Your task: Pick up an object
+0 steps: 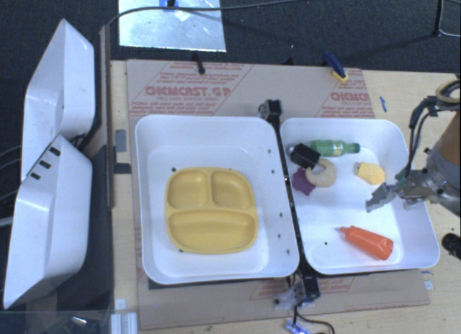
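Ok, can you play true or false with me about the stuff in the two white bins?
1. The yellow divided plate lies in the left bin. True.
2. The green bottle stands upright. False: it lies on its side in the right bin.
3. The orange carrot toy sits near the right bin's front edge. True.
4. The gripper hangs above the left bin. False: it is over the right bin, between a yellow piece and the carrot toy.
5. The plate has food in it. False: its three compartments are bare.
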You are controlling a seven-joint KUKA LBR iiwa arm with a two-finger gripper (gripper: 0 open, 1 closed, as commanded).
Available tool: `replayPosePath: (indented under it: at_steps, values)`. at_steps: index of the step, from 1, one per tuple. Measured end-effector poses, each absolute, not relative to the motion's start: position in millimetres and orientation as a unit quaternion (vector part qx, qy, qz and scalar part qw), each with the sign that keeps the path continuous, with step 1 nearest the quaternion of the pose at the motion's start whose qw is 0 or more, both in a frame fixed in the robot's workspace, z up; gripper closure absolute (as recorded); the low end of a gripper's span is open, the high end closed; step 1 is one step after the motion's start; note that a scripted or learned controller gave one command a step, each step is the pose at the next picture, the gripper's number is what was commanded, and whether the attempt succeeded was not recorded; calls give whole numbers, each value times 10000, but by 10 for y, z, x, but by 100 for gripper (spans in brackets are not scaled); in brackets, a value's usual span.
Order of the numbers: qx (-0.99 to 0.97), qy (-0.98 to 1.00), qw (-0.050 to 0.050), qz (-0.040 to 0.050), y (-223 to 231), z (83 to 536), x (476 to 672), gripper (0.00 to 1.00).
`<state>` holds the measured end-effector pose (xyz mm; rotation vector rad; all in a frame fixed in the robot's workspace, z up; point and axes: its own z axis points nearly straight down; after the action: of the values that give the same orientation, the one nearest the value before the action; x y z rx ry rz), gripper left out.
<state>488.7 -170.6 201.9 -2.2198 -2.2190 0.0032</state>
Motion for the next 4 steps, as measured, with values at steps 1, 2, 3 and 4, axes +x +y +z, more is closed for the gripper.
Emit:
replayPosePath:
  at_steps: [1,2,3,4]
  values:
    - [-7070,-7073,-3,-2,-1705,2036,4898,0]
    - [-7072,-7070,11,7,-1755,1608,4884,0]
    - [-7070,-7072,11,6,-1773,1175,4932,0]
    - [-7071,-7071,-2,-1,-1774,836,4934,0]
